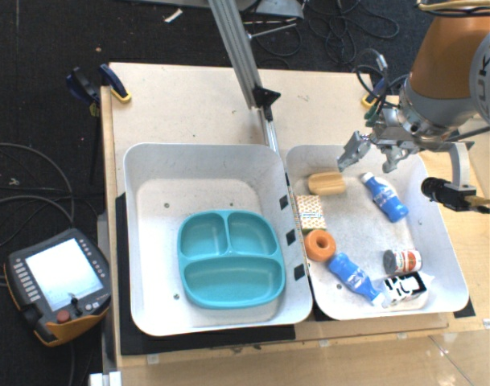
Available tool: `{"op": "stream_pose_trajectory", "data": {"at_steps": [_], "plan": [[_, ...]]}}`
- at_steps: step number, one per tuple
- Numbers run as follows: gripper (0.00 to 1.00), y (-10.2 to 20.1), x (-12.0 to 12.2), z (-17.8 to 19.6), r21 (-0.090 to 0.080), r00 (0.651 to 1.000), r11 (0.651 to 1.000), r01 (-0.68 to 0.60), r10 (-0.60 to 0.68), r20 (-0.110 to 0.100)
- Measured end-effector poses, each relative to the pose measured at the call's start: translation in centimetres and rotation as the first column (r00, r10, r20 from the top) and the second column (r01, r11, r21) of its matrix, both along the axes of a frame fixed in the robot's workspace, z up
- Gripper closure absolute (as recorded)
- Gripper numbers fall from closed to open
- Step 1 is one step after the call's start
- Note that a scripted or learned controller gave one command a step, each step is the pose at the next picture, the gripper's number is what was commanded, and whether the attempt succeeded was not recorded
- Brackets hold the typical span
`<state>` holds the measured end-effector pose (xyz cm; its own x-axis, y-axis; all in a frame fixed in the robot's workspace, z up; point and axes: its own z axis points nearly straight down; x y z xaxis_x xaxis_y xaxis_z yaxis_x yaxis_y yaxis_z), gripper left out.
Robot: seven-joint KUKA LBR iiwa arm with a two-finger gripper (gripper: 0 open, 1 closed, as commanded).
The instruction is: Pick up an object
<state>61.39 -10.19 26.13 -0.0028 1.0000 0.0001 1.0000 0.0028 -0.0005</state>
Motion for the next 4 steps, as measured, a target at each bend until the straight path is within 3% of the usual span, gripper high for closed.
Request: {"op": "stream_pose_trajectory", "data": {"at_steps": [1, 2, 4], "plan": [[0.00, 0.0, 0.0, 0.0, 0.000, 1.000, 1.000, 0.001, -0.001, 0.000], [0.00, -0.2, -1.0, -5.7, 0.000, 1.000, 1.000, 0.004, -0.004, -0.006], [0.00, -0.2, 0.2, -15.6, -0.001, 1.000, 1.000, 0.002, -0.002, 0.003]]}}
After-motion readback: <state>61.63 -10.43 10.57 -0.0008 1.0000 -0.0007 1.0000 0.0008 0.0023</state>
